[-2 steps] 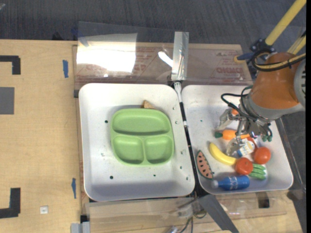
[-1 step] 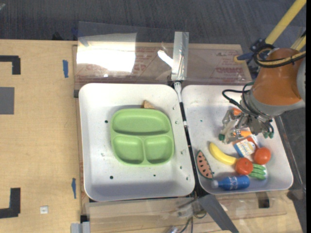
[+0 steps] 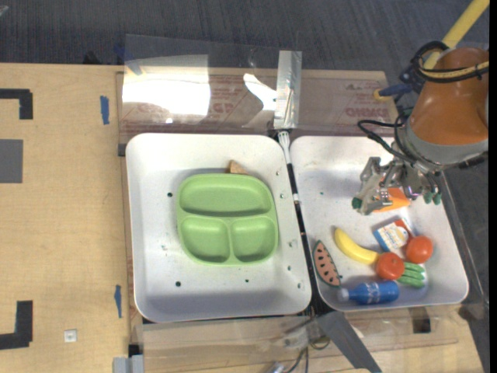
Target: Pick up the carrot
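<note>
Down in the right bin [image 3: 454,278] with the gripper [image 3: 386,193], fingers [image 3: 373,179] on either side of the carrot [image 3: 396,199] near the back. Apparently clamped on the orange piece, though hard to confirm. Not yet lifted; raising clear remaining. Just in front: banana [image 3: 354,248], 2 tomatoes, blue bottle [image 3: 372,292].

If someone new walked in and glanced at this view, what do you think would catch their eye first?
Probably the bright green divided plate, alone in the middle of the left bin. Next, the cluster of colourful toy food in the right bin: a banana, a watermelon slice, a blue bottle and two red tomatoes. Above them, the gripper hangs over an orange piece, likely the carrot.
</note>
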Robot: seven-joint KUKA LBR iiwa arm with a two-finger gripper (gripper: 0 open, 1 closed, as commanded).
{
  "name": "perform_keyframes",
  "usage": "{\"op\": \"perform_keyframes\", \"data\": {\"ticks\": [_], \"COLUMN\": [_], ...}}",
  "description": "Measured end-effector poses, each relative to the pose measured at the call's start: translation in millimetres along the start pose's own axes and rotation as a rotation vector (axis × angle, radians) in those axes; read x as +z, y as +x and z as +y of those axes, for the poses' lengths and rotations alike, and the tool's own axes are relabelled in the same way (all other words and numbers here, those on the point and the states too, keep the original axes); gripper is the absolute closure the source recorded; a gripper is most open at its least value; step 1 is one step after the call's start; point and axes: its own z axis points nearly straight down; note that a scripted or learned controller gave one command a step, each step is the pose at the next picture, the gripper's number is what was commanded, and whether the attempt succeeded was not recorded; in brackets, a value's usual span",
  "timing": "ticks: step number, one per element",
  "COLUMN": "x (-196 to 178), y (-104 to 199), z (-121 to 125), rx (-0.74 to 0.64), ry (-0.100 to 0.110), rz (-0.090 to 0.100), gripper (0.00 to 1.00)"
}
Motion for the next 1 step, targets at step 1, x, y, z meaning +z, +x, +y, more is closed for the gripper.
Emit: {"op": "perform_keyframes", "data": {"ticks": [1], "x": [-26.3], "y": [18.7], "z": [82.3], "rx": [-0.027], "ry": [-0.004], "rz": [0.005], "gripper": [1.00]}}
